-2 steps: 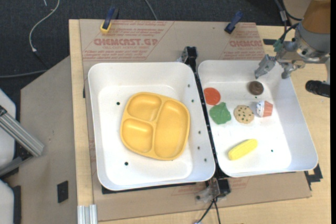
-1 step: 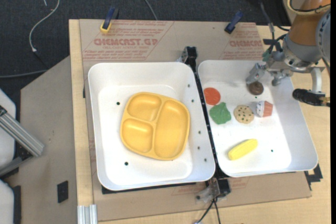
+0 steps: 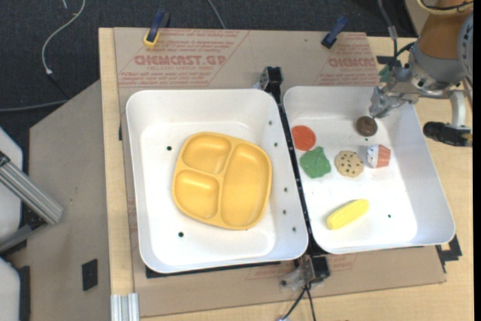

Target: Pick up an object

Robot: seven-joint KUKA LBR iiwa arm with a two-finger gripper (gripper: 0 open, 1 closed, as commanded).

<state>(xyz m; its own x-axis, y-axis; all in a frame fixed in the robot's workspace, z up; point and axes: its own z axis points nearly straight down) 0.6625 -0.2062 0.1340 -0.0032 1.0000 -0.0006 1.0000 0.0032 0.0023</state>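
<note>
My jaws [image 3: 379, 103] hang over the far part of the right bin [image 3: 421, 184], just above a small brown round piece [image 3: 366, 125]; I cannot tell how wide they stand or whether they grip anything. Nearer lie a red disc [image 3: 303, 137], a green piece [image 3: 316, 163], a cookie [image 3: 349, 163] and a yellow corn cob [image 3: 347, 213]. The left bin [image 3: 150, 162] holds a yellow divided plate [image 3: 222, 180].

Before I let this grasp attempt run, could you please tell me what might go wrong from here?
The gripper hangs just above the small brown round piece, which may roll away when touched. That piece sits near the right bin's back wall, so a descent could clip the rim. The cookie and the pink-and-white piece lie close by and may get nudged.
</note>
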